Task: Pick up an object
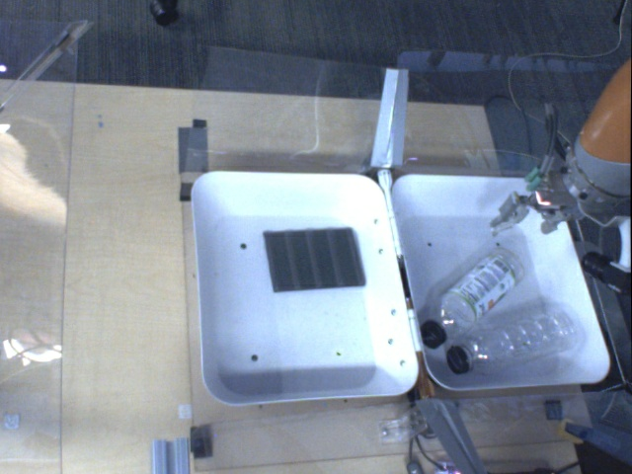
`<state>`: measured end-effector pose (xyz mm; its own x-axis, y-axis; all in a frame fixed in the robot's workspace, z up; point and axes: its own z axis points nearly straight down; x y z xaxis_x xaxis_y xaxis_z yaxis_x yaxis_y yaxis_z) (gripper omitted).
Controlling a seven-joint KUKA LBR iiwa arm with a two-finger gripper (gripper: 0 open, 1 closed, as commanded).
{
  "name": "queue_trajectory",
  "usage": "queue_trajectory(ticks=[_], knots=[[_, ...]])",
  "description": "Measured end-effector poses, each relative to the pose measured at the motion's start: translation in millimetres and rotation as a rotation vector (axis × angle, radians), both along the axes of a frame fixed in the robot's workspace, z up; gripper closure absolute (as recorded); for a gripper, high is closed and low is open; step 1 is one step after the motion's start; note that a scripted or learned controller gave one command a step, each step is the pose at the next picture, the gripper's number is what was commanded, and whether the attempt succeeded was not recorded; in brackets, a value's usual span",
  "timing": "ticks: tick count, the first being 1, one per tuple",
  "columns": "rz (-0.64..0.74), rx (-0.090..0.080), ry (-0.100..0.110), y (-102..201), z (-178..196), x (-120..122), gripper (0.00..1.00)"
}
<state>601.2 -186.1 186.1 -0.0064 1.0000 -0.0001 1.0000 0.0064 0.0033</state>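
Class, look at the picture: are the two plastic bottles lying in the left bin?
No, both bottles, the labelled one and the clear one, lie in the right bin; the left bin holds a dark ribbed pad.

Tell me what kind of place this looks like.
Probably a robotics lab's bin-picking bench: two shallow white bins, left bin and right bin, a robot arm reaching in, and clear plastic bottles as test items.

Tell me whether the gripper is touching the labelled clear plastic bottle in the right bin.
Apart. The camera view shows bare white bin floor between the gripper and the labelled clear plastic bottle.
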Motion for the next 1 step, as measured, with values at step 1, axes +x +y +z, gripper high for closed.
queue_trajectory(ticks=[1], knots=[[0.158,-0.004,-0.008,-19.7,-97.3,-35.5,0.00]])
